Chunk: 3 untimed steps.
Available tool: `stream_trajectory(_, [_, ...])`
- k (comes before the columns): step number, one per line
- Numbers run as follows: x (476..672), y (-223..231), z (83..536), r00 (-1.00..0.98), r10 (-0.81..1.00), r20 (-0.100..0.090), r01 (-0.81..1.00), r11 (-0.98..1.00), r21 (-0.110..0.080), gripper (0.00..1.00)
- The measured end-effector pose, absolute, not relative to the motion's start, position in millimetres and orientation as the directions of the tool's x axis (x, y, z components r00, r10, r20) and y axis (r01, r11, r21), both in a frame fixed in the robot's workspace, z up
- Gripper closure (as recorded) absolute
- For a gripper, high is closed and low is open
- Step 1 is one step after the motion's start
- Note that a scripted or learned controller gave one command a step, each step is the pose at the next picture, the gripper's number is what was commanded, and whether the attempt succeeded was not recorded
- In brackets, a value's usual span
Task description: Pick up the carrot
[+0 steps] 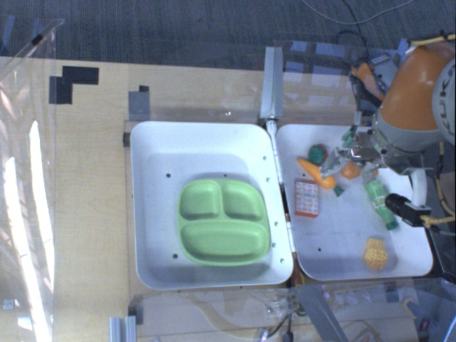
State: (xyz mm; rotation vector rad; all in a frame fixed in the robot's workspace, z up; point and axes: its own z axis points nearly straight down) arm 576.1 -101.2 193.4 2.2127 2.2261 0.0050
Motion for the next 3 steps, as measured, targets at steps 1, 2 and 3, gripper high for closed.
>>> stream_trajectory(1, [625.9, -109, 89, 0.098, 0.995, 0.001, 0.995, -0.098, 0.009, 0.00])
stream_trajectory(2, [628.5, -107, 102, 0.095, 0.995, 0.005, 0.995, -0.096, 0.015, 1.00])
stream_trajectory(3, [615.9, -58, 212, 0.370, 0.929, 0.002, 0.929, -0.370, 0.005, 1.00])
